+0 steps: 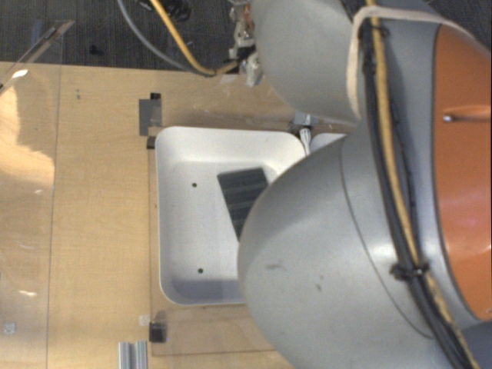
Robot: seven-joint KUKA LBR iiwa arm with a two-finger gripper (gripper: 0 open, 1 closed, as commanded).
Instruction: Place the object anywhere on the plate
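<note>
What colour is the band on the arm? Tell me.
Orange band, clearest in the camera view, on the grey arm.

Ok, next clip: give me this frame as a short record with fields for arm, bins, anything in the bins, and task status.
arm: grey arm with orange band covers the right half of the view
bins: left white bin in view; the arm covers most of the other bin
contents: dark grey ridged item in the left bin, partly under the arm
bench: light wood
task status: cannot tell; plate and object are hidden from this angle
</note>
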